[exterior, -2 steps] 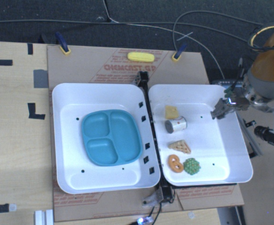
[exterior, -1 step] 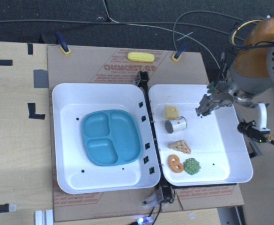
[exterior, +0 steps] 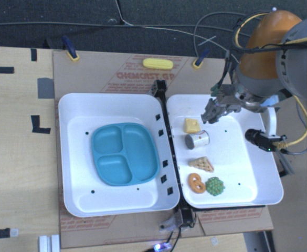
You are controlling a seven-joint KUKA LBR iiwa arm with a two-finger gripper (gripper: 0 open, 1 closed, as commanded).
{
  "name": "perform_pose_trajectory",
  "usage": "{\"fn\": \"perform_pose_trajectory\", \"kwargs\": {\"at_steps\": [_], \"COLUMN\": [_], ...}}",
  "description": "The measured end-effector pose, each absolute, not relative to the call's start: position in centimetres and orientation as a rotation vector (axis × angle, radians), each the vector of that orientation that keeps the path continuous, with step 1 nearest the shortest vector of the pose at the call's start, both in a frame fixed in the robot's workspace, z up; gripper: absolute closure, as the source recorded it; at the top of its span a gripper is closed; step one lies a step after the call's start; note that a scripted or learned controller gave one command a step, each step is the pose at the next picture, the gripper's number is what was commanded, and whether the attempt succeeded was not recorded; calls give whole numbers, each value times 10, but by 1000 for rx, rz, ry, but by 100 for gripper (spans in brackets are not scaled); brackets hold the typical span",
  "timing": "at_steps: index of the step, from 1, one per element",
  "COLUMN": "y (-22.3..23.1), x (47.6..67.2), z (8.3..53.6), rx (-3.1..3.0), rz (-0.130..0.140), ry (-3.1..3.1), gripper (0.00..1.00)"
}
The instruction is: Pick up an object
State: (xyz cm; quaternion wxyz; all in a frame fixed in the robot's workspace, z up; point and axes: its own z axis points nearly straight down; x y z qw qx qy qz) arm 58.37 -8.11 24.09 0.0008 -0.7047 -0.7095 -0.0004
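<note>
Fingers (exterior: 212, 114): dark tips over the upper part of the right bin (exterior: 258, 161); cannot tell whether they are open or closed, and nothing shows between them. Nearest candidate, the yellow block (exterior: 192, 125), lies just left of and below the tips, apart from them, touching or nearly touching the grey cylinder (exterior: 197, 139); further down sit the wedge (exterior: 202, 164), pretzel (exterior: 196, 182) and green piece (exterior: 214, 186), with the blue tray (exterior: 125, 154) in the left bin (exterior: 74, 140). Risk, as a judgement: a descent from this offset could miss the block or push it against the cylinder, which may roll.
</note>
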Motion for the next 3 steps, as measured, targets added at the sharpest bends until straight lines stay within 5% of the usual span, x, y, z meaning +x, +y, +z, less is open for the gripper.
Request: {"fn": "perform_pose_trajectory", "kwargs": {"at_steps": [3], "y": [91], "x": [605], "z": [241], "rx": [-2212], "rz": [-2], "ry": [-2229], "gripper": [100]}}
